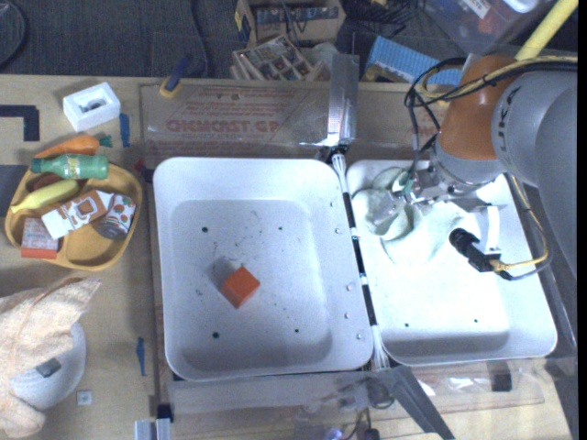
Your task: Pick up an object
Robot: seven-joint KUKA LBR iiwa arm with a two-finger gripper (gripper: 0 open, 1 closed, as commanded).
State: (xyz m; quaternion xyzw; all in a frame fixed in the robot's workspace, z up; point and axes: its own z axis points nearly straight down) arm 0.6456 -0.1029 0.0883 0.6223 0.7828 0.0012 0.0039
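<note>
An orange block (240,286) lies on the floor of the left white bin (174,246), a little left of its middle. In the right white bin (514,337), a pale, see-through greenish object (381,213) rests near the back left corner. My gripper (409,193) reaches down from the grey arm with its orange band (472,108) and sits right at that pale object's upper right edge. The wrist hides the contact between them. The gripper is far from the orange block.
A black plug on a yellow cable (470,248) hangs over the right bin. Left of the bins, a yellow bowl (73,246) holds toy food; a white box (92,105) sits behind it and a cloth (41,337) in front. A clear panel (238,117) lies behind the bins.
</note>
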